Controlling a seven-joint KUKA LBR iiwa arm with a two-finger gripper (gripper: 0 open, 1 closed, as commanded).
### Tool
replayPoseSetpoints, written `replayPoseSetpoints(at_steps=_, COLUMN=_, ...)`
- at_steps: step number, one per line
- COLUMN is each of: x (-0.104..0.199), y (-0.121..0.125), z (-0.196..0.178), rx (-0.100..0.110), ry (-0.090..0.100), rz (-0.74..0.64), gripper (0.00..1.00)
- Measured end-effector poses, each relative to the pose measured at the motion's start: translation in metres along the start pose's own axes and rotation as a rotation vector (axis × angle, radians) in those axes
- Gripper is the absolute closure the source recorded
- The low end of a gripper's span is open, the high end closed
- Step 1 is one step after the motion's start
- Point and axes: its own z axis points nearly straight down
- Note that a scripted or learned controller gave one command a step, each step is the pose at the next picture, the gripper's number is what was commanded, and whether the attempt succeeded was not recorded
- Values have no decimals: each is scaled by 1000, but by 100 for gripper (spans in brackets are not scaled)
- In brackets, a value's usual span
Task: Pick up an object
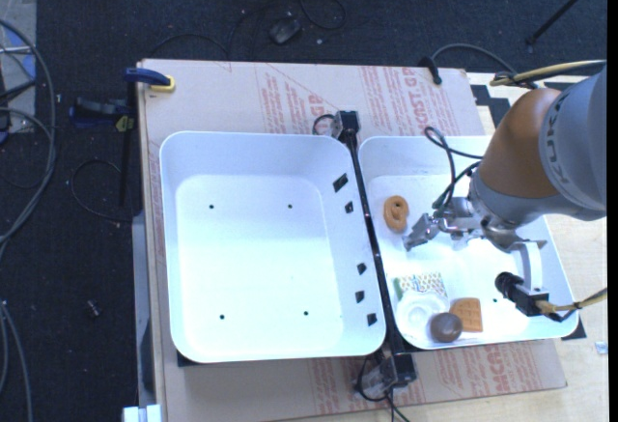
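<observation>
The right bin holds a small tan ring-shaped object near its left side. At the front of that bin lie a green-and-white patterned packet, a white round lid, a brown-grey ball and an orange block. My gripper hangs over the middle of the right bin, just right of and below the ring, pointing left. Nothing shows between its fingers.
The left bin lies beside the right one, with a black divider strip between them. Both bins rest on a cardboard sheet. A blue clamp sits at its back left corner. Cables cross the dark floor.
</observation>
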Motion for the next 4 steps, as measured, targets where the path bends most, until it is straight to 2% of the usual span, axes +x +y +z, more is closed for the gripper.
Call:
replayPoseSetpoints(at_steps=1, x=19, y=95, z=0, rx=-1, ry=0, rz=-4, gripper=0)
replayPoseSetpoints(at_steps=2, x=17, y=94, z=-10, rx=1, ry=1, rz=-1, gripper=100)
replayPoseSetpoints(at_steps=3, x=17, y=94, z=-10, rx=1, ry=1, rz=-2, gripper=0)
replayPoseSetpoints(at_steps=4, x=14, y=87, z=1, rx=2, ry=1, rz=-1, gripper=0)
